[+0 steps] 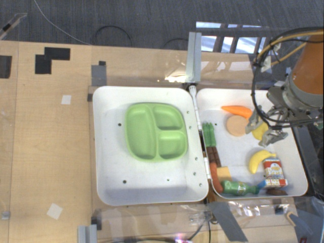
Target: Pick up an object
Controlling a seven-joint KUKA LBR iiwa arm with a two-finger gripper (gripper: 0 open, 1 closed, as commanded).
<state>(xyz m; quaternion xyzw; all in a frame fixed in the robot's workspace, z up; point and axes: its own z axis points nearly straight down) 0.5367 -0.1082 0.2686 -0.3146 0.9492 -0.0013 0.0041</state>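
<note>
My gripper [262, 132] hangs over the right bin [298, 158], near its right middle, and the fingers [251, 127] stand apart. A small yellow piece [260, 131] shows in the gap between them; I cannot tell whether they touch it. Just left of the gripper lies a round tan cookie [235, 126], with an orange carrot [237, 111] behind it. Toward the front lie a yellow banana [258, 159] and a red and white can [273, 171].
A green bottle [238, 188], an orange block [223, 173], brown pieces [213, 155] and green sticks [208, 134] line the right bin's left and front sides. The left bin [109, 151] holds a green divided plate [155, 131]. Cables loop above the wrist.
</note>
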